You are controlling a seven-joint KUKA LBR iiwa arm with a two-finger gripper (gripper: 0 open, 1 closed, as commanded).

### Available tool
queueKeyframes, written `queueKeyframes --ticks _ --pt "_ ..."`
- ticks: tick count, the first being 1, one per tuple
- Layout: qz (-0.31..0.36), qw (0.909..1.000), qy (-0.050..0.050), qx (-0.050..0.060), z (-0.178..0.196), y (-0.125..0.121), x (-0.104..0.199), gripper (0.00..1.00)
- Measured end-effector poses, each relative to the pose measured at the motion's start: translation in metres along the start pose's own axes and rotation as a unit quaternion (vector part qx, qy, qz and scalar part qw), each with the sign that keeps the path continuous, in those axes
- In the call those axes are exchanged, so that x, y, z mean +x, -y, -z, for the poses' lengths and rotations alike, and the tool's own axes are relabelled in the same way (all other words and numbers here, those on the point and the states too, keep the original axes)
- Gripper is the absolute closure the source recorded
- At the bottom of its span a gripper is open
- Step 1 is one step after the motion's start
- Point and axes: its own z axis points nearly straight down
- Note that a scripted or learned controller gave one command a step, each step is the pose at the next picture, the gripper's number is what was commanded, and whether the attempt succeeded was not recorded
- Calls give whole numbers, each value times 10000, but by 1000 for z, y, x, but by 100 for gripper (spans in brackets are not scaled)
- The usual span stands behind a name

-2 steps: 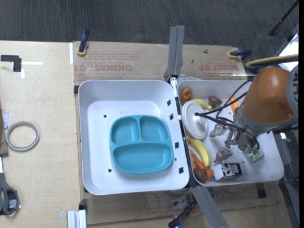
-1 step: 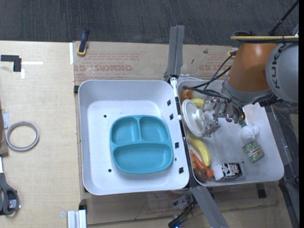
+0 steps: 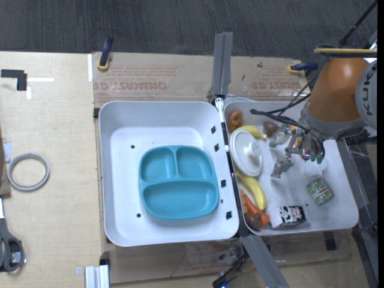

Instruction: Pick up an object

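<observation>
While reaching in from the right, arm hangs gripper (image 3: 287, 159) over right bin (image 3: 342, 218); fingers apart, nothing held.
One blue tray (image 3: 178, 182) in left bin (image 3: 114, 179); two bananas (image 3: 254, 191).

We can read only one text: red letters, upside down, on the cardboard sheet (image 3: 156, 77) behind the bins, but the word stays unclear.
</observation>
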Motion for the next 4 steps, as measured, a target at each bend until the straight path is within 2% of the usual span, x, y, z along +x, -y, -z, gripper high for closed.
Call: queueKeyframes --ticks 1,2,3,4 --pt "208 9998 9 2 0 -4 -9 0" --pt "568 9984 -6 -1 0 42 71 0" --pt "397 9992 3 -4 0 -2 11 0" --pt "252 9997 9 3 0 72 -21 0"
